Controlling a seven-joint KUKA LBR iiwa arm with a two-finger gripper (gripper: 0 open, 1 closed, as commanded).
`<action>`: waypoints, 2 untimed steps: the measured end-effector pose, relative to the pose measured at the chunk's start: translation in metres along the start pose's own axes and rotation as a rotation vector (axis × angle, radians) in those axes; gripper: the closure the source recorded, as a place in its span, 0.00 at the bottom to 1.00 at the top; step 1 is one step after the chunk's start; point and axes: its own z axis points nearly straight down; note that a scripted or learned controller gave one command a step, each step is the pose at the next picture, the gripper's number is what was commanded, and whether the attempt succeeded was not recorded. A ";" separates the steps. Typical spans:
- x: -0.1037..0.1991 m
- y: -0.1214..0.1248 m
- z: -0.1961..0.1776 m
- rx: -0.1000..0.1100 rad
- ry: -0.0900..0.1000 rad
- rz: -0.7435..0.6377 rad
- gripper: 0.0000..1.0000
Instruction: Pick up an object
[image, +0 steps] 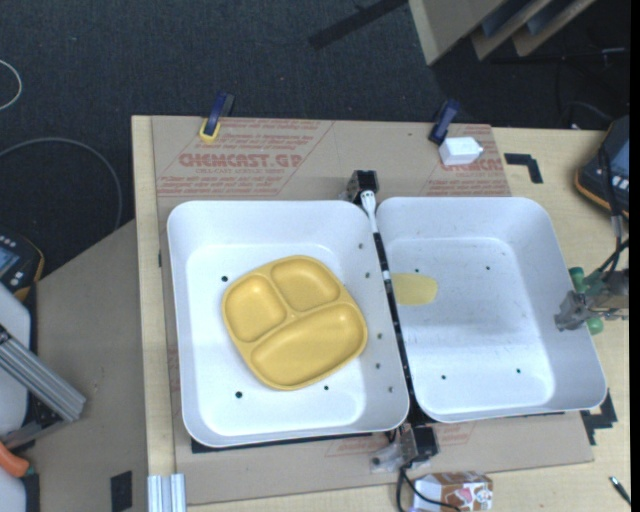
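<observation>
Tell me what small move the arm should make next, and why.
Probably travel left toward the yellow divided plate in the left bin. It is the one sizeable object here, and the pincer sits at the right bin's far right rim.

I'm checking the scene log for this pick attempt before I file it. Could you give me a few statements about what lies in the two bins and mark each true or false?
1. A yellow divided plate lies in the left bin. True.
2. The plate has two compartments. False: it has three, two smaller ones at the far side and one long one nearer the camera.
3. A small flat yellow piece lies in the right bin, close to the wall shared with the left bin. True.
4. The yellow piece rests on the plate. False: they lie in separate bins.
5. The claw is over the middle of the left bin. False: it is at the right bin's right rim.
</observation>
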 end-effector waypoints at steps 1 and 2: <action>0.000 0.000 0.022 0.001 0.001 0.000 1.00; 0.086 0.000 -0.001 0.000 0.002 -0.007 1.00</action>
